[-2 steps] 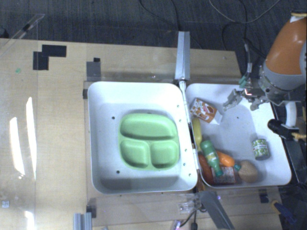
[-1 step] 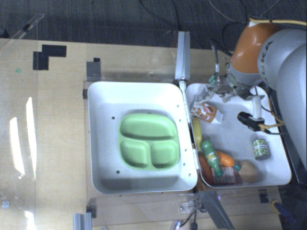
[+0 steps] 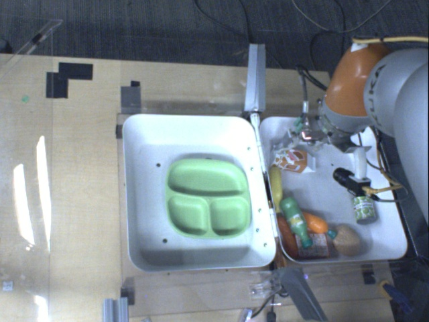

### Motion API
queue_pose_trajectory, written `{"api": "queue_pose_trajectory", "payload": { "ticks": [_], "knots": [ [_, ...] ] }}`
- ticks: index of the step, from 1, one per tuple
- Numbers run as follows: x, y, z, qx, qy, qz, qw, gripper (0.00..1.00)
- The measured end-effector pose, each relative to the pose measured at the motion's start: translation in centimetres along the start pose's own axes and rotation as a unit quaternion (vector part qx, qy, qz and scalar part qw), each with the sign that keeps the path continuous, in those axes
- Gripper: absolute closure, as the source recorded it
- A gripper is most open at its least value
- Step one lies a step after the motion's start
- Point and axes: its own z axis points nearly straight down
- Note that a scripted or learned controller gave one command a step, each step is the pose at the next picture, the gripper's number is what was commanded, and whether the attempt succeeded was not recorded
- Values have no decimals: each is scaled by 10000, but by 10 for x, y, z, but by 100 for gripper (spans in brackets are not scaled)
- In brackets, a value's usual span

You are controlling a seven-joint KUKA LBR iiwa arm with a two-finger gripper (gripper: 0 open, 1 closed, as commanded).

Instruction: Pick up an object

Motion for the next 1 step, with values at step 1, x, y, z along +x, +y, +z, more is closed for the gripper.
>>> {"api": "queue_pose_trajectory", "payload": {
  "ticks": [1],
  "knots": [
    [0,0,0,1,1,0,10000,0]
  ]
}}
